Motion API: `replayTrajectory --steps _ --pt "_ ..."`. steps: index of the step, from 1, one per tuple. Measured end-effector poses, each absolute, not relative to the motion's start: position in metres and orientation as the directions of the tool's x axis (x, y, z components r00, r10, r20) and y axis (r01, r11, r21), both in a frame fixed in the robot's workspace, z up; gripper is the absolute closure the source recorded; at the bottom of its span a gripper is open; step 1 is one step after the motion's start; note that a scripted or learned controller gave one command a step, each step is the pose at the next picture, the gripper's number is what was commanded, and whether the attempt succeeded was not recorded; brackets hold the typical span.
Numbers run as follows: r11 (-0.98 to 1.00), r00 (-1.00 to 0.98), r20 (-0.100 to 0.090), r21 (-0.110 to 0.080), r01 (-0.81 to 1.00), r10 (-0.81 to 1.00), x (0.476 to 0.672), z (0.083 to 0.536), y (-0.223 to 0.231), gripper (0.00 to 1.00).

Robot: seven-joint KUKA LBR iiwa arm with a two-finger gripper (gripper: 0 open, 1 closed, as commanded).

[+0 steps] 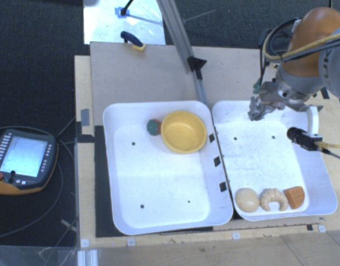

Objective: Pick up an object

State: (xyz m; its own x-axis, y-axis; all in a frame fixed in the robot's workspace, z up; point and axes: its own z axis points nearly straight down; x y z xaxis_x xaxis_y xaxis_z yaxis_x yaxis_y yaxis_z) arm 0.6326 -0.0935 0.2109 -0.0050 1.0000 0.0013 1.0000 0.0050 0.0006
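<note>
Seen from above at a slant: a pale table [142, 73] carrying two shallow white bins side by side.

At upper right, a grey arm [330, 65] with an orange band [316, 29], reaching in over the right bin [264, 154]. End effector [257, 113] hanging above that bin's far left corner, close to the rim. Fingers a dark, blurred cluster pointing down; impossible to tell whether parted or closed. Nothing visible between them, and no contact with any object to be made out. Cables looping around the wrist, partly covering it; arm cut off by the right edge.

In the right bin, along the near wall, three small food-like objects in a row, well apart from the end effector: a pale round bun-like piece [247, 199], a curled croissant-like piece [273, 199] touching or just beside it, and an orange-brown wedge [294, 197] at the right. Exact identities hard to confirm at this size.

In the left bin [158, 204], near the far right corner, a yellow bowl [183, 131], upright. Just beside its left rim, a small dark green object [153, 127], too small to name.

Beyond the bins, a slanted metal pole [178, 29] crossing the table's far edge. Off the table at left, on dark flooring, a handheld control pendant [23, 159] with a lit screen.
</note>
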Motion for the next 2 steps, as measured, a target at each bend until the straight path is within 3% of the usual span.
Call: replayTrajectory --steps 1,2 --pt "0.005 -0.005 0.001 0.001 1.000 1.000 0.636 0.212 -0.035 1.00" --pt "0.004 -0.004 0.001 0.002 1.000 1.000 0.626 0.228 0.015 1.00"
